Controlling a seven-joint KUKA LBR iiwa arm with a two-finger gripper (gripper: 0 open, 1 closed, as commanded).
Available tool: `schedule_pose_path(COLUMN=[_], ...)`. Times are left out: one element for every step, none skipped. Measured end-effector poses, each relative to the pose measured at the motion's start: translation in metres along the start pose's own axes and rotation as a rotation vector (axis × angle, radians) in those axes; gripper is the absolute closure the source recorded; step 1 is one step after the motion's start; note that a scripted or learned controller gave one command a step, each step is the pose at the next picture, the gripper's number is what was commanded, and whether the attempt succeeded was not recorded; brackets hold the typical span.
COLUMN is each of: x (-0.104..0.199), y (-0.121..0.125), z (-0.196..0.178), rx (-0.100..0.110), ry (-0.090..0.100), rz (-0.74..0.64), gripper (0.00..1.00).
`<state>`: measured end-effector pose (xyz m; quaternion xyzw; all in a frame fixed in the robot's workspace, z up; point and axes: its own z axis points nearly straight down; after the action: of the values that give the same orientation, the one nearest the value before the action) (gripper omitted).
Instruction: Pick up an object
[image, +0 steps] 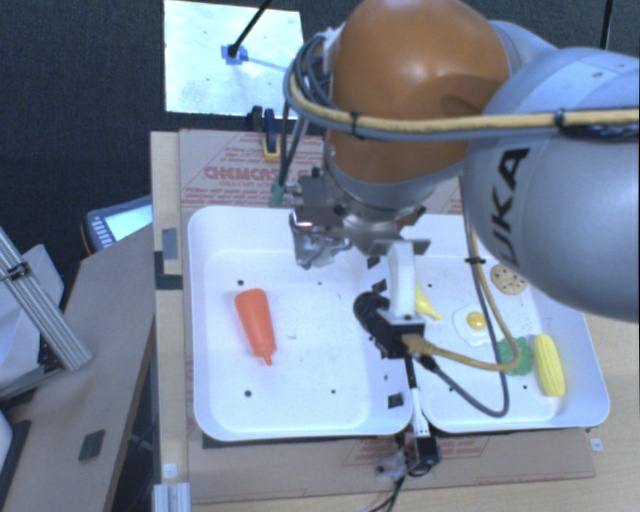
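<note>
Two shallow white bins sit side by side on the bench, the left bin (215, 400) and the right bin (590, 400), meeting along a central seam. The grey arm (560, 200) with its orange band (415, 75) reaches in from the right and hangs over the back of the bins, taking up much of the upper view.

The gripper (318, 245) sits below the orange band, over the rear of the left bin near its back wall. Its metal end is blurred and seen from above — whether it is spread or closed cannot be told, and nothing is visible in its grasp.

An orange toy carrot (256, 322) lies on the floor of the left bin, pointed end toward the front, well apart from the gripper and to its front-left.

In the right bin lie a toy fried egg (473, 323), a yellow corn cob (548, 364) near the front right, a green piece (518, 355) just beside the corn, a round cookie (508, 281) further back, and a small yellow piece (428, 306) close to the seam — its kind is unclear.

A black fitting (380, 322) with a tan hose (465, 358) and a dark cable hangs over the seam between the bins
</note>
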<state>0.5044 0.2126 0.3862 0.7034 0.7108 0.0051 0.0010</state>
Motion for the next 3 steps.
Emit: schedule_pose_path(x=[0.023,0.02,0.019], y=[0.041,0.097,0.134], z=[-0.006,0.0,0.104], rx=[0.004,0.004,0.015], ry=[-0.004,-0.006,-0.009], rz=[0.004,0.011,0.012], gripper=[1.0,1.0,1.0])
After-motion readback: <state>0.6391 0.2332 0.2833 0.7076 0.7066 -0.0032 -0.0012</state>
